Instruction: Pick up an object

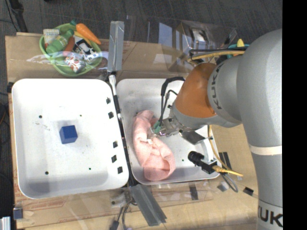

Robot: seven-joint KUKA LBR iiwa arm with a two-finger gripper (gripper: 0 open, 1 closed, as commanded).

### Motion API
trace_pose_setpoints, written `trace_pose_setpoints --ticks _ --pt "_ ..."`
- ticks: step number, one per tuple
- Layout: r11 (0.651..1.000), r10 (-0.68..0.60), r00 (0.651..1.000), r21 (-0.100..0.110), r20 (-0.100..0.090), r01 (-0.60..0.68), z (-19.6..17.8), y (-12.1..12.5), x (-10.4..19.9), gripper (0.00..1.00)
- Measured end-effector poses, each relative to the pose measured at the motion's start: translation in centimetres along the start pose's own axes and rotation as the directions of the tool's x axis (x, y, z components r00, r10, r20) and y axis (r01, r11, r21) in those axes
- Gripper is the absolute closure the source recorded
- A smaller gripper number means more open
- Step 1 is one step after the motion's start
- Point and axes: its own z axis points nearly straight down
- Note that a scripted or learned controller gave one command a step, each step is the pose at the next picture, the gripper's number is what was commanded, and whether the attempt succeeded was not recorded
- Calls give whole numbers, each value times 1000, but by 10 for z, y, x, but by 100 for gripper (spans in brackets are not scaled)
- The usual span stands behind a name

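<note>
The gripper (157,130) sits low in the right bin (125,128), right at the upper right flank of the pink cloth (149,150), which lies bunched along that bin's left side; whether the gripper is parted or closed, or has any of the cloth, cannot be told from this angle. The cloth's long axis runs from the bin's middle down toward its near edge, so most of its bulk lies below and slightly left of the gripper. The divider wall stands just left of the cloth, leaving little room that way; bare floor opens to the right, under the arm. A blue cube (68,133) rests well apart in the left bin (29,176)
</note>
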Motion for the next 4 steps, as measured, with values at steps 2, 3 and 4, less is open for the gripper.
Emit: trace_pose_setpoints --ticks 2,3,4 --pt "1000 -4 1000 1 1 4 -9 1 0 100" --pt "1000 -4 1000 1 1 4 -10 1 0 0" --pt "999 -48 999 1 -1 48 11 46 -9 0"
